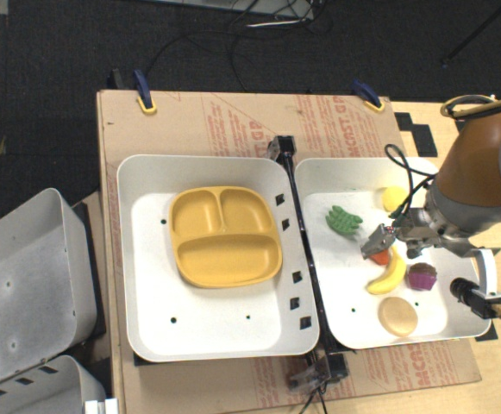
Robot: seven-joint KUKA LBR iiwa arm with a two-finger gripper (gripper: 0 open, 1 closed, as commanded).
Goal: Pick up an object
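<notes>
In the right bin (336, 322) lie a green toy (344, 220), a round yellow fruit (393, 198), a yellow banana (389, 276), a purple piece (421, 276) and a tan round piece (397, 315). My gripper (378, 243) hangs low over the bin's middle, just above the banana's upper end. A small red-orange piece (382, 258) peeks out right under the gripper's tip, partly hidden by it. The green toy lies a short way to the gripper's upper left, apart from it.
The left bin (142, 257) holds a yellow divided plate (225, 235). A black divider rail (297, 231) runs between the bins. The arm's orange band (483, 158) and wrist cover the right bin's far right side. A grey tub (26, 274) stands off the bench's left.
</notes>
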